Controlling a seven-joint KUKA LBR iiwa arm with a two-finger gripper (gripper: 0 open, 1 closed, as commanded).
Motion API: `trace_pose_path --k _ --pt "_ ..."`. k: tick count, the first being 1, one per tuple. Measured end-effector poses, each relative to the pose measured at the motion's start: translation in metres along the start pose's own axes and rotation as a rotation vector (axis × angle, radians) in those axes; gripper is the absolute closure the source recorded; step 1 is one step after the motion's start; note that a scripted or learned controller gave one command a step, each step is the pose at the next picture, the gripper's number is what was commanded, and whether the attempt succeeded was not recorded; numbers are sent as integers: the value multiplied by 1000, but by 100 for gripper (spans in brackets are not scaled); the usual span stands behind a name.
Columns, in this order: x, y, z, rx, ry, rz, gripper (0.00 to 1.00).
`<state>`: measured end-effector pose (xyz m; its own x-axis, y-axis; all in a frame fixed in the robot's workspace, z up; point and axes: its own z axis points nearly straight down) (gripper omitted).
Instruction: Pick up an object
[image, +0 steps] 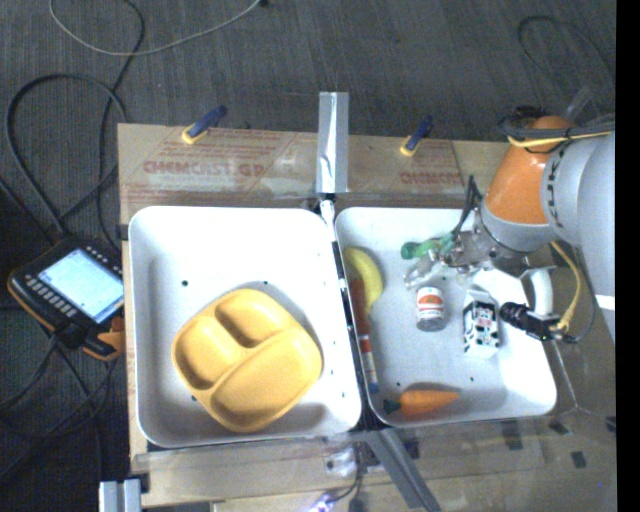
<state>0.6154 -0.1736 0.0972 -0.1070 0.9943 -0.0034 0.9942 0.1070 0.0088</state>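
My gripper (436, 260) reaches into the upper part of the right bin (520, 395) from the right, below the orange band (515, 190) of the arm. Its tip sits right at a small green object (419, 247), touching or overlapping it. Just below the tip stands a small white can with a red label (430, 306). A yellow banana (366, 274) lies near the bin's left wall. To the right of the can lies a white and black packet (481, 325). An orange carrot (429, 401) rests along the front wall.
The left bin (160, 260) holds a yellow divided plate (248, 357). A thin red stick (361, 335) lies along the right bin's left wall. A metal post (331, 150) stands behind the divider between the bins. A handheld pendant (68, 290) lies left of the bench.
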Motion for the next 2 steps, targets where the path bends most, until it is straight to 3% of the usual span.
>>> trace_pose_path --k 1,2 --pt "1 0 -7 2 2 -1 100" --pt "1 0 -7 2 2 -1 0"
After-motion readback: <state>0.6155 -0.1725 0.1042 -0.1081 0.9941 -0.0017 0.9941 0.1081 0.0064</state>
